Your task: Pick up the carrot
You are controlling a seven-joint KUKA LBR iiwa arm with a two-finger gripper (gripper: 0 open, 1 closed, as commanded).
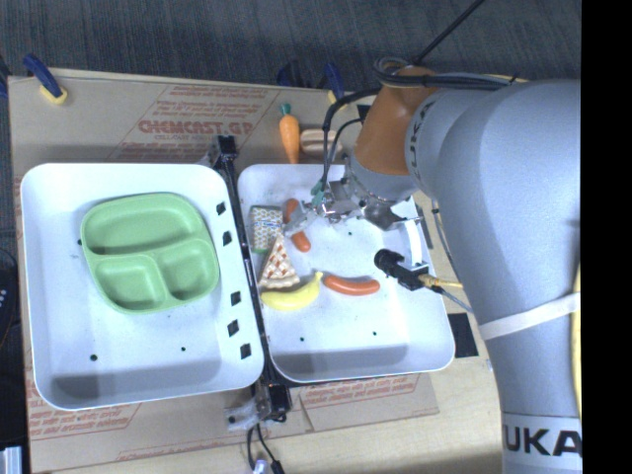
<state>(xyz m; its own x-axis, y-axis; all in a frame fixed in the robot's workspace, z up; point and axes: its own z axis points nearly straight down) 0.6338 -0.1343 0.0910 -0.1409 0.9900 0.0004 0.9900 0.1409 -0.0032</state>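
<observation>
**A:** What lies nearest the camera?

**B:** A sheet of printed cardboard (365, 403) on the tabletop, and on it the near rims of the two white bins. The left bin (59, 363) and the right bin (346, 363) touch along one edge, with black clips (237, 294) down the join.

**A:** And inside them?

**B:** In the right bin, a yellow banana (296, 296) lies closest. A pizza slice (277, 265) rests against its far side, and a reddish sausage (351, 285) sits just beside the banana's right end. A little farther in there is a small red piece (299, 242), a grey patterned piece (265, 227) and another small orange-red piece (289, 210). The left bin holds a green divided tray (148, 250), lying flat near its middle.

**A:** Where is the arm?

**B:** It comes in from the right, grey and bulky, with its orange band (385, 131) above the far part of the right bin. The hand (324, 200) is low over that bin's far half, near the small orange-red piece. Cables and metal parts crowd it, so I cannot tell whether it is spread or pressed together, and nothing can be seen held in it.

**A:** The carrot?

**B:** The carrot (288, 138) is outside both bins, on the cardboard just beyond the right bin's far rim, with its green top pointing away. It lies apart from the hand. Farther still, a blue clamp (44, 77) grips the cardboard's far left corner.
</observation>
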